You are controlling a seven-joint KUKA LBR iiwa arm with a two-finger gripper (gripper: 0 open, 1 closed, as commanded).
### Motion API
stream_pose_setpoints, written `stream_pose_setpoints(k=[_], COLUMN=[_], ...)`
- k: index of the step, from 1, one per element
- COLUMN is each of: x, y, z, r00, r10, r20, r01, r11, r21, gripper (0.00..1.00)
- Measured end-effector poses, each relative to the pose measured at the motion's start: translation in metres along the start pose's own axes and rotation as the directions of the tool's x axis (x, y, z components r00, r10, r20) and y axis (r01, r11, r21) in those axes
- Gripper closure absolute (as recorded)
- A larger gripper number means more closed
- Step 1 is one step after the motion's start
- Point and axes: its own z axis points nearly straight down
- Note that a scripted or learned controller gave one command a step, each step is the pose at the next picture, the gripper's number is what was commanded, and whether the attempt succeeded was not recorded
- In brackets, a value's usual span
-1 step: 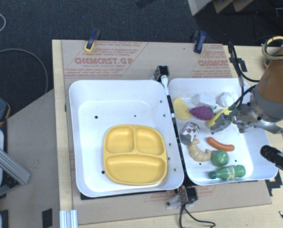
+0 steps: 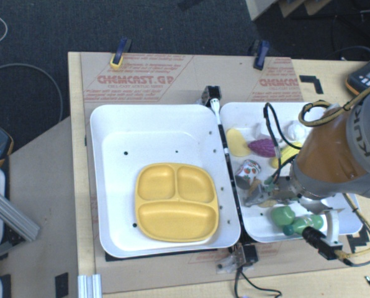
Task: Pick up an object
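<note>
My gripper (image 2: 257, 195) is down in the right bin (image 2: 259, 231), near its left wall, with the grey arm and its orange band (image 2: 324, 151) above it. Just above the gripper lies a small white ball with red marks (image 2: 249, 169). Right of the gripper sit a green rounded object (image 2: 282, 215) and a teal-green piece (image 2: 304, 224). Farther back lie a pale yellow object (image 2: 237, 141), a purple object (image 2: 262, 146) and a white object (image 2: 294, 130). The arm hides part of the bin's right side.
The left bin (image 2: 110, 166) holds a yellow divided plate (image 2: 176, 202). A black divider strip (image 2: 225, 160) runs between the bins. Black cables (image 2: 270, 126) hang over the right bin's back. Clamps (image 2: 119, 53) (image 2: 260, 54) stand at the bench's far edge.
</note>
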Motion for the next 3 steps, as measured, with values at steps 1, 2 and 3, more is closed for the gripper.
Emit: stream_pose_setpoints(k=[1, 2, 3], x=[-0.002, 0.065, 0.138], y=[0.001, 0.091, 0.037], z=[-0.015, -0.112, -0.268], r00=[1.000, 1.000, 1.000], r10=[0.001, -0.011, -0.011], r20=[0.004, 0.002, -0.002], r01=[-0.001, 0.011, 0.011], r11=[1.000, 1.000, 1.000], r21=[-0.007, -0.023, -0.022], gripper=[1.00, 1.00, 1.00])
